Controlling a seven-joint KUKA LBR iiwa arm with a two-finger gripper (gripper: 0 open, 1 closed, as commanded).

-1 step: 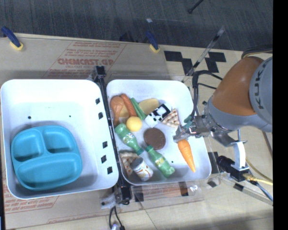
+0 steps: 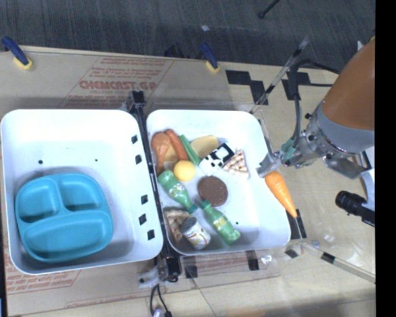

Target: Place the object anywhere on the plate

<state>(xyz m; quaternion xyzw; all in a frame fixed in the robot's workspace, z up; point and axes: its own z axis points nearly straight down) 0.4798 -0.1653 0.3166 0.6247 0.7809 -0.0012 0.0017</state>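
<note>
Blue plate [image 2: 64, 215] sits in my left bin [image 2: 26, 127], well apart from the toy carrot [image 2: 280, 192] gripped over the right bin's [image 2: 247, 121] outer rim.

Nearest my camera, a small jar [image 2: 195, 234] and a green bottle [image 2: 222, 224] lie among the right bin's toy food. Farther back, I see the arm [image 2: 348, 104] reaching in from the right, wrist angled down and leftward, the gripper [image 2: 276, 164] clamped on the carrot's upper end, carrot slanting down to the right across the rim.
</note>
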